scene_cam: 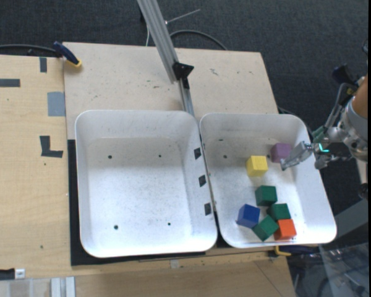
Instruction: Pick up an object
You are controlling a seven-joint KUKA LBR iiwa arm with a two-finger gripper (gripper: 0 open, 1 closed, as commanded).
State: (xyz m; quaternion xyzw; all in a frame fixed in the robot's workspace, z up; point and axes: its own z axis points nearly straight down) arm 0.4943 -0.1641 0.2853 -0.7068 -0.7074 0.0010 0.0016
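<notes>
Both bins, the left bin [136, 184] and the right bin [235, 129], are white, peppered with fine dark specks. In the right bin, the yellow cube [257, 164] is bright lemon, the purple cube [281, 150] a dull mauve. The blue cube [248, 215] is deep royal, the orange cube [286, 229] vivid. Three green cubes [266, 195] share one dark green. The table [25, 166] is pale tan wood with grey tape patches. The clamp [67, 53] is blue and yellow.

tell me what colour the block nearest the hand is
Purple: the block sits by the hand in the right bin, seen in the camera view.
</notes>
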